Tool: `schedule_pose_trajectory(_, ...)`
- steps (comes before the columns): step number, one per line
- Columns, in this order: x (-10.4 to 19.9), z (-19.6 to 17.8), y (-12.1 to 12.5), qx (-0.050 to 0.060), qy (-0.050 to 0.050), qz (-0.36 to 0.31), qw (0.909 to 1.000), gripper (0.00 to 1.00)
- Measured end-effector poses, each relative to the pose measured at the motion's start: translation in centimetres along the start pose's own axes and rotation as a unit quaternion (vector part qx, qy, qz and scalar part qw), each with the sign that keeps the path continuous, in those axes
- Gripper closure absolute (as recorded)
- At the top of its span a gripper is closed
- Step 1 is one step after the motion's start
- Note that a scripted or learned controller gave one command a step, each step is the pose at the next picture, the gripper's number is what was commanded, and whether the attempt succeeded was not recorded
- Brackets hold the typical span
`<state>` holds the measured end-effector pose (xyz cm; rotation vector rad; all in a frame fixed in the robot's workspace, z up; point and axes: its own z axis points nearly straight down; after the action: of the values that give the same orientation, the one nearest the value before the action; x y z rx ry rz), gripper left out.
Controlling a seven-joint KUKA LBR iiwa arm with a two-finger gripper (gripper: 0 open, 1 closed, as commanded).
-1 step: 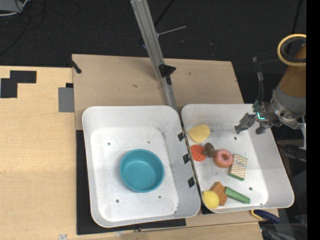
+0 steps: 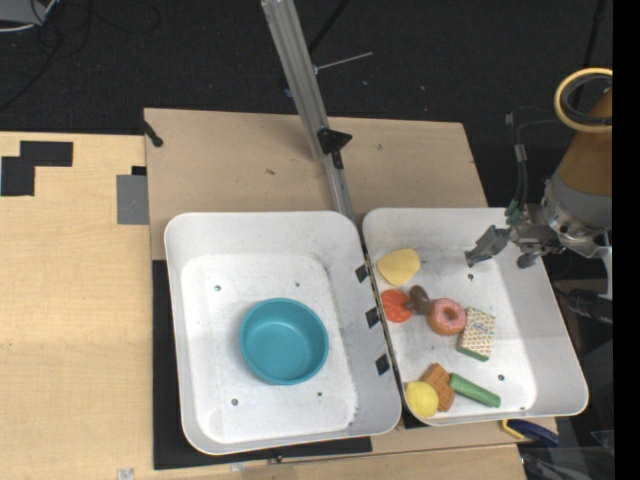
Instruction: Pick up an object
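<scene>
Objects for picking: a cluster of small toy items in the right bin (image 2: 540,298), lying toward its left and near side.
Yellow piece (image 2: 399,265): pale, rounded, farthest back of the group, close to the bin's left wall.
Red piece (image 2: 396,306): just in front of the yellow one, touching or nearly touching a small dark brown piece (image 2: 419,297).
Doughnut (image 2: 447,316): pink-iced ring, lying flat, just right of the brown piece.
Wafer block (image 2: 478,334): pale with a chequered face, tilted, beside the doughnut.
Green stick (image 2: 473,389): lies at a slant near the front edge.
Orange piece (image 2: 438,383): beside the green stick, with a yellow lemon-like piece (image 2: 421,399) against it at the front left corner.
Gripper (image 2: 505,247): above the right bin's far right part, well apart from the cluster; fingers seem spread with nothing between them, though the view is small and this is uncertain.
Arm (image 2: 583,163): grey with orange band, at the right edge.
Left bin (image 2: 200,248): holds a teal bowl (image 2: 284,341), upright, near its middle.
Bench: light wood board (image 2: 400,168) under both bins; a metal rail (image 2: 298,68) runs back from between them.
</scene>
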<state>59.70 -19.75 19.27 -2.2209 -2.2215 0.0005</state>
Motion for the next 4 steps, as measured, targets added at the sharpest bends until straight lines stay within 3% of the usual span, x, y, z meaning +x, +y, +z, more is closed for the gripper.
schedule_pose_trajectory(2, -0.2, 10.4, 0.0, 0.002, 0.000, 0.000, 1.0000, 0.00)
schedule_pose_trajectory(3, -0.3, 9.1, 0.1, 0.000, 0.000, 0.000, 1.0000, 1.00)
schedule_pose_trajectory(4, 0.0, 3.0, 0.6, -0.003, -0.001, 0.000, 1.0000, 1.00)
